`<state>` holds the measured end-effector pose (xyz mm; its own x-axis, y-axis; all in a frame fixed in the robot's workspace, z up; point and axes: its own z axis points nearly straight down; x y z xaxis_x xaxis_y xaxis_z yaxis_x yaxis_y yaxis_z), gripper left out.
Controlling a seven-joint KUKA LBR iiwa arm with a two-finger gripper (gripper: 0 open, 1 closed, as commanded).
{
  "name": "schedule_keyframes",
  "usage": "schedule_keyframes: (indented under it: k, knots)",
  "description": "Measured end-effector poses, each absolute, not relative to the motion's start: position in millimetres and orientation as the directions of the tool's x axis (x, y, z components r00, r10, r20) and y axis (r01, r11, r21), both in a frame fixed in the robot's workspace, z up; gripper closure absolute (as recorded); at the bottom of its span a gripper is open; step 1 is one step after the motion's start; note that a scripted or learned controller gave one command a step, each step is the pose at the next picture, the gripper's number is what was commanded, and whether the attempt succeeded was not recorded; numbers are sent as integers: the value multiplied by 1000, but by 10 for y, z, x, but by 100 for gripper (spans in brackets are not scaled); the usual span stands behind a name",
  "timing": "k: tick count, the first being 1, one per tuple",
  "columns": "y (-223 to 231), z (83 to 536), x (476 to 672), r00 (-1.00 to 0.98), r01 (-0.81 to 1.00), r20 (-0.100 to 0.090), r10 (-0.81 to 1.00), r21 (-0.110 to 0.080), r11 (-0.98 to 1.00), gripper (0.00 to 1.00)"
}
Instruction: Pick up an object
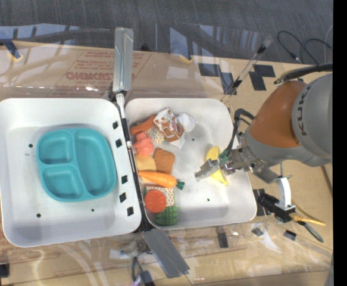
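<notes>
Yellow banana (213,157) lies just under my gripper (208,170) right of centre, grip unclear, nothing lifted yet.

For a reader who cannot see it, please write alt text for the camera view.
A grey robot arm with an orange band reaches from the right, its two-finger gripper low in the right white bin beside a yellow banana-shaped toy. Toy foods, including an orange carrot, crowd that bin's left side. The left white bin holds a teal divided plate.
</notes>
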<state>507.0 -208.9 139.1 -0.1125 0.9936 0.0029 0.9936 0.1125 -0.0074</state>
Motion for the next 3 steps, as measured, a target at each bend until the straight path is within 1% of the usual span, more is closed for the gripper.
schedule_keyframes:
  k: [1, 2, 3]
  knots:
    - [-1948, 1022, 4769, -278, 961, 3, 961, -2, 278, 0]
    - [-1417, 1151, 5803, -238, 971, 1, 971, -1, 238, 0]
    - [-1142, 909, 5425, -160, 987, -1, 987, -2, 160, 0]
